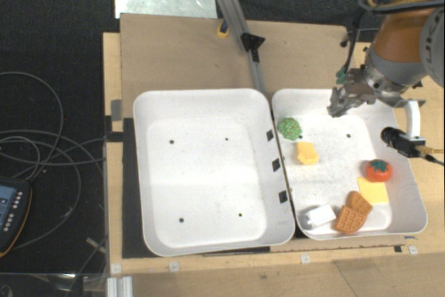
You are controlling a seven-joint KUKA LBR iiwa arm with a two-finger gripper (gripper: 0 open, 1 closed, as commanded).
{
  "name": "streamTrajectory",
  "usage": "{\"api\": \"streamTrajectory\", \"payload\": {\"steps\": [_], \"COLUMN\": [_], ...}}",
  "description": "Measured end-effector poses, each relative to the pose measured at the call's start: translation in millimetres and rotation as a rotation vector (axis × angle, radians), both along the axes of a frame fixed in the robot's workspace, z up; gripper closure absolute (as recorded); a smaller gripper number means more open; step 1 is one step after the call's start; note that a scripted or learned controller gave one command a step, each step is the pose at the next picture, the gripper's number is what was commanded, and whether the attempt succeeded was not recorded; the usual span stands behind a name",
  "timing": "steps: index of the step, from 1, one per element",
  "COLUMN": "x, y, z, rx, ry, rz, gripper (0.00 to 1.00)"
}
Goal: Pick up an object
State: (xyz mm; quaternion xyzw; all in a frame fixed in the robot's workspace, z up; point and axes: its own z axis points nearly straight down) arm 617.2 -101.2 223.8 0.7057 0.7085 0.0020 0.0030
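Hovering over the right bin's (pixel 417 219) far edge, the gripper (pixel 340 106) is carrying nothing; finger spread, I cannot tell. Nearest, the green piece (pixel 289 127) is lying down-left of it.
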Motion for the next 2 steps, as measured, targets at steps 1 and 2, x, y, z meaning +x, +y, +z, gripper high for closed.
{"api": "streamTrajectory", "payload": {"steps": [1,2], "x": [-6.7,-33.8], "y": [3.5,51.4], "z": [59.5,38.7], "rx": [0.000,0.003], "ry": [-0.001,0.008], "rz": [0.002,0.005], "gripper": [1.00,1.00]}}
